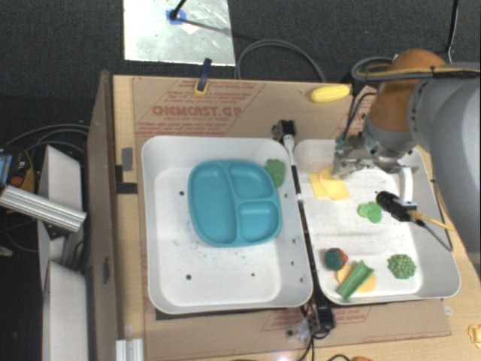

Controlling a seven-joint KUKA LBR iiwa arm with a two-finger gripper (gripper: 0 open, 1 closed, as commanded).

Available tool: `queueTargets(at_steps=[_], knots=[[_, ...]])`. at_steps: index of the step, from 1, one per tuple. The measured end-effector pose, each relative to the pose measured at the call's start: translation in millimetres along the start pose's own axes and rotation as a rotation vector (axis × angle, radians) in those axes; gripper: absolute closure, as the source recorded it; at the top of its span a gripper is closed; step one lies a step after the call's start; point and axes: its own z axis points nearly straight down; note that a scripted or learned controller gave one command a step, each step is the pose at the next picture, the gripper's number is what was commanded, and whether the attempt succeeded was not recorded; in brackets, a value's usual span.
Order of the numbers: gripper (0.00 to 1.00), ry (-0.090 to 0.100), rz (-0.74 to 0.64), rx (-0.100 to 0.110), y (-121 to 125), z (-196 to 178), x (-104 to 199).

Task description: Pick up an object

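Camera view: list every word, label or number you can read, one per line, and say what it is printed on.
"CHEMCAST GP": red print on the brown board behind the bins.
Smaller red print around it: too blurred to read.

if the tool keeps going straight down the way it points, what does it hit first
Probably the yellow slice in the right bin: the tool hangs right at its upper edge. Depth is unclear from this slant, so it could land on bare bin floor beside it.
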Motion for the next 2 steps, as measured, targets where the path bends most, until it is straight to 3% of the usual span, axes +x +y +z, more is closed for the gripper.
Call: queueTargets(at_steps=[1, 2], knots=[[0.00, -0.001, -0.001, 0.000, -0.2, 0.4, -0.1], [0.00, 0.002, -0.003, 0.004, 4.4, 12.3, 21.2]])
